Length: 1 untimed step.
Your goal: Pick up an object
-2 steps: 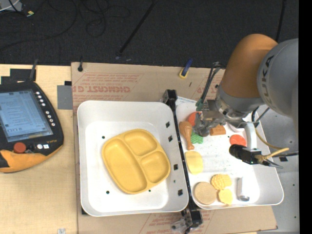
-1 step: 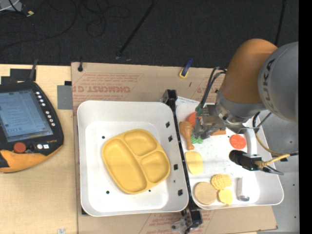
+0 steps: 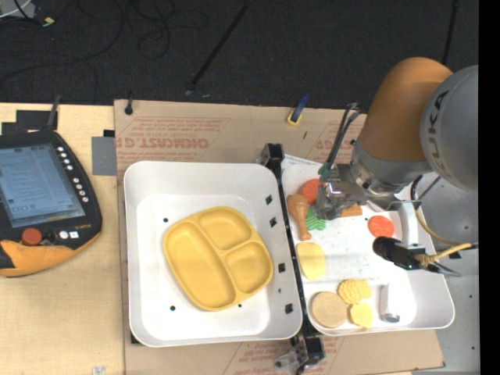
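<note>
Nearest the camera, along the front edge of the right-hand shallow white bin (image 3: 437,319), lay a round tan biscuit-like disc (image 3: 328,309), two small bumpy yellow pieces (image 3: 354,291) and a small grey metal-looking piece (image 3: 386,303). Just behind them rested a pale yellow oblong block (image 3: 311,259). The left-hand white bin (image 3: 148,201) held a yellow plastic plate with three compartments (image 3: 217,256).

Further back in the right bin, the two-finger gripper (image 3: 328,204) was lowered among a cluster of toy foods: an orange drumstick-shaped piece (image 3: 298,210) against the divider, a small green ribbed piece (image 3: 315,223) just below the tool, and a red rounded piece (image 3: 310,189) beside it. An orange-red disc (image 3: 381,226) lay apart to the right. Whether the fingers stood apart or together could not be made out, and nothing was visibly clamped between them.

By my judgement, the pick was not yet done: the approach looked complete, with closing and lifting left. The likely target, the green piece, looked small and ridged, touching the drumstick.

Beyond, a teach pendant (image 3: 43,201) rested on the bench at far left.
</note>
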Tool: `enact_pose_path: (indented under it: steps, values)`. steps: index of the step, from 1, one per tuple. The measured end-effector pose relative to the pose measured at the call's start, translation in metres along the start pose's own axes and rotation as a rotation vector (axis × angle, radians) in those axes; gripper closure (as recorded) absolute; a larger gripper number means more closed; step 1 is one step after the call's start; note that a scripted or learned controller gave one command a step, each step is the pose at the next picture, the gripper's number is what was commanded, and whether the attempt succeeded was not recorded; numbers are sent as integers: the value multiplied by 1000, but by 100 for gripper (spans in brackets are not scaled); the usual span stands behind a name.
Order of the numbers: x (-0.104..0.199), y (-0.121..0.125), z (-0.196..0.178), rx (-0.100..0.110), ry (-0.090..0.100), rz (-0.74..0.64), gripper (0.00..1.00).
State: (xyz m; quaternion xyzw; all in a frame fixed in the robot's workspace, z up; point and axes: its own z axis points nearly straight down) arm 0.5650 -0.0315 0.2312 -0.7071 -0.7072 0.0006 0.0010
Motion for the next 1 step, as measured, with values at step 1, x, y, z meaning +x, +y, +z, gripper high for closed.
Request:
enact_pose_path:
  steps: [1]
  values:
    - [12, 4, 0, 0, 0, 0, 100]
